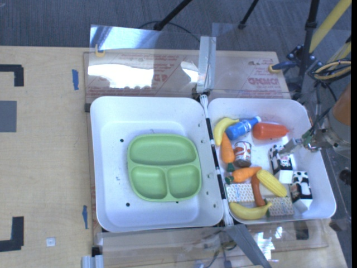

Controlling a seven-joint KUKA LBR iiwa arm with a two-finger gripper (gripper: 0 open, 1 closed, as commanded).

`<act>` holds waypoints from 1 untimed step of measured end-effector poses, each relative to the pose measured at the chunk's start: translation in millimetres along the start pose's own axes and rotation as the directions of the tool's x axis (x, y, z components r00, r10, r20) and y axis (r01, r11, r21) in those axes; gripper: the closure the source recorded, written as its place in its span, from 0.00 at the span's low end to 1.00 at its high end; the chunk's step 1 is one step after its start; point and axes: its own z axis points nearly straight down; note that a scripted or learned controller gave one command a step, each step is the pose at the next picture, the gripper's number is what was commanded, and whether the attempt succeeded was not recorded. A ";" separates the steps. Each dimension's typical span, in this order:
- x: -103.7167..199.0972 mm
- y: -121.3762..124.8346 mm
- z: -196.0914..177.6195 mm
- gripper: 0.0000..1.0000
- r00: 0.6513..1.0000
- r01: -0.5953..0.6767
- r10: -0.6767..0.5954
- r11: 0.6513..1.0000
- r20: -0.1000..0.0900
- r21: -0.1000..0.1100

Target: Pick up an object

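One red bottle (270, 130) lies pointing left-right.

Light wooden bench (44, 149) seen from above, two shallow white bins side by side on it, left bin (106, 149) at centre, right bin (321, 205) at 3 o'clock, blue tape marks (75, 79) toward 9 o'clock

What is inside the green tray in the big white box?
The green tray in the left bin shows three bare compartments with no toys in them. The tray hides whatever lies under it.
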 end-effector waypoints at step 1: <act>47.3 -18.5 -48.5 0.00 0.996 0.086 -0.084 0.994 -0.038 0.060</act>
